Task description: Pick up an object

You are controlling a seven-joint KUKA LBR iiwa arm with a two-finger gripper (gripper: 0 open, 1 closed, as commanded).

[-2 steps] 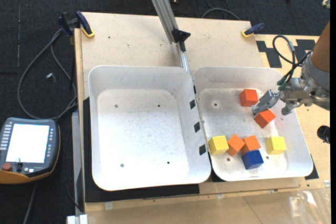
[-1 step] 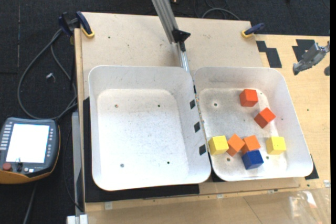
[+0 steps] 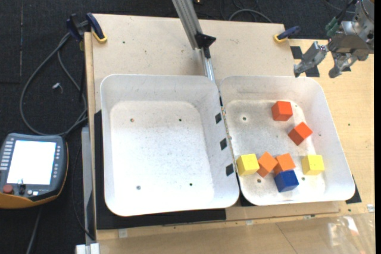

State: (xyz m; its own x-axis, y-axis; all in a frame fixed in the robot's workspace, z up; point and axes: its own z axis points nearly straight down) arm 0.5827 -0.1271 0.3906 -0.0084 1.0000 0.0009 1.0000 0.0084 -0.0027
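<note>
Seven small cubes sit in the right bin (image 3: 333, 128): four orange cubes (image 3: 282, 110) (image 3: 300, 132) (image 3: 267, 163) (image 3: 286, 162), two yellow cubes (image 3: 247, 163) (image 3: 313, 164), and one blue cube (image 3: 286, 180) nearest the front rim.

The gripper (image 3: 324, 64) hangs over the bench just past the right bin's (image 3: 333, 128) top right corner, fingers spread with nothing between them. In that bin: four orange cubes (image 3: 283, 110), two yellow cubes (image 3: 247, 163) and one blue cube (image 3: 286, 180), mostly bunched near the front. Left bin (image 3: 113, 128) sits touching it.
</note>
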